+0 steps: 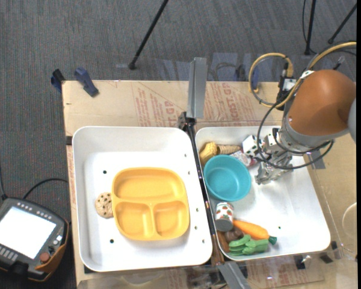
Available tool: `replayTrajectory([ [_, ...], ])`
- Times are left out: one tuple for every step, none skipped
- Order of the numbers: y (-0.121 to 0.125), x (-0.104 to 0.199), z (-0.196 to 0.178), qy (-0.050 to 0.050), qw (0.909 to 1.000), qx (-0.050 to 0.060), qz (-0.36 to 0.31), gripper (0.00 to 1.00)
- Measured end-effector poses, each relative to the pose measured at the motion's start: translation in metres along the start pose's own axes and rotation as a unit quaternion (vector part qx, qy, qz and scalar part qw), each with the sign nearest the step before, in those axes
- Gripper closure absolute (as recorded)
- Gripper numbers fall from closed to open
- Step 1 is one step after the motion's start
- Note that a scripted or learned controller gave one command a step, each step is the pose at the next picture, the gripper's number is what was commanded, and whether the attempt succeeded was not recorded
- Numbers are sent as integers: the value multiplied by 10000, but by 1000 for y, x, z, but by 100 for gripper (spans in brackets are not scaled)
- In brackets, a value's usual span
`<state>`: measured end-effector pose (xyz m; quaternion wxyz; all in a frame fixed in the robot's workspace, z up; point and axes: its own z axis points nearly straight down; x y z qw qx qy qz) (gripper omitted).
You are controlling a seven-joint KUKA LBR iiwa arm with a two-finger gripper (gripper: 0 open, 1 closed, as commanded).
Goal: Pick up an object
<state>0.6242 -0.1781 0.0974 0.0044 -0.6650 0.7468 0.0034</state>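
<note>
From the camera view, I had reached in over the right bin [301, 221] and brought my gripper [268, 172] down low near that bin's upper middle, over bare white floor. I could not tell from this slant whether it was open or closed; nothing showed caught in it, so I judged the pick not yet made.

The things I might take lay crowded along the side of the bin away from my arm. Just beside my gripper, toward the left bin, sat the teal bowl [227, 178], open side up. Beyond my gripper, toward the bin's far rim, a small white-and-dark object [251, 144] lay near, with a corn cob [209, 150] past the bowl. Toward the near rim, well apart from me, lay a small printed can [224, 213], a carrot [251, 228] and a green toy [248, 245], huddled close, which I judged would make a clean grasp harder there.

Farther off, in the left bin [87, 161], a yellow divided plate [150, 202] lay flat with a cookie [104, 205] touching its far edge. Both bins rested side by side on the surface [138, 104].
</note>
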Motion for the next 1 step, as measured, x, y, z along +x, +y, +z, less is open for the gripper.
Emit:
replayTrajectory([
  [0, 4, 0, 36, 10000, 3, 16, 0],
])
